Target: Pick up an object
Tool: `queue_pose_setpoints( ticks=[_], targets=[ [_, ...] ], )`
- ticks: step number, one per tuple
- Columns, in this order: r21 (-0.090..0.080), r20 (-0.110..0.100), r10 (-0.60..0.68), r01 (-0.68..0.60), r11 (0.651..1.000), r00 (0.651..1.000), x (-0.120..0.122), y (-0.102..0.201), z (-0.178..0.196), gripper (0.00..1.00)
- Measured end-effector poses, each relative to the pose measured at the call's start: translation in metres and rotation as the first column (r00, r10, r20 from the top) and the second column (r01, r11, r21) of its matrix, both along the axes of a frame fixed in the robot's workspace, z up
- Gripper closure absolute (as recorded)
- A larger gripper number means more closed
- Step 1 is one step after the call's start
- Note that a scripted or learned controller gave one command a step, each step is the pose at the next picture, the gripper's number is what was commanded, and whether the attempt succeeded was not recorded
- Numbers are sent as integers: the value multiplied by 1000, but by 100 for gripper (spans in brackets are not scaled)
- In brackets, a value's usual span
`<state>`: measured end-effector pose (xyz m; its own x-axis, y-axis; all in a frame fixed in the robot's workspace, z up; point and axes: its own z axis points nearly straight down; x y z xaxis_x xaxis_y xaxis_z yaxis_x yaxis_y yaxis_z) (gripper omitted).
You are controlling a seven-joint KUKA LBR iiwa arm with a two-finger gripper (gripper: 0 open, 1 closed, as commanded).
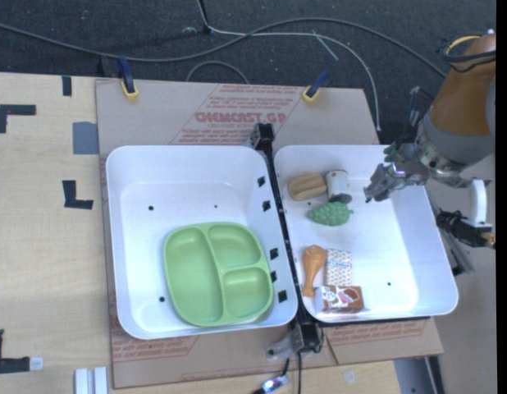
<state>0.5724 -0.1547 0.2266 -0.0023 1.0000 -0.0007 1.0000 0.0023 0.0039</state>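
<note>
L bin (pixel 130 179): green tray (pixel 218 272); R bin (pixel 417 253): toys (gripper (pixel 376 189) state unclear).

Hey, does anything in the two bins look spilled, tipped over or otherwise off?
Nothing stands out. The green divided plate lies flat in the left bin; the small items lie loose in the right bin, none spilled over a rim.

The flat brown cardboard sheet (pixel 237 117) under the 2 bins carried red print near its far edge. The largest line seemed to read "CHEMCAST GP", though the letters were blurred and partly cut off by the black clamp. Smaller red lines above and below it were too fine to read. More red print ran along the sheet's near edge, also unreadable. The small red-and-white printed packet (pixel 342 297) bore markings too small to make out.
</note>
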Motion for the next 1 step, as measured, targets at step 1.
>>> queue_pose_setpoints(
  ticks=[1],
  targets=[
    [1, -6, 3, -3, 1000, 1000, 12, 52, -11, 100]
  ],
)
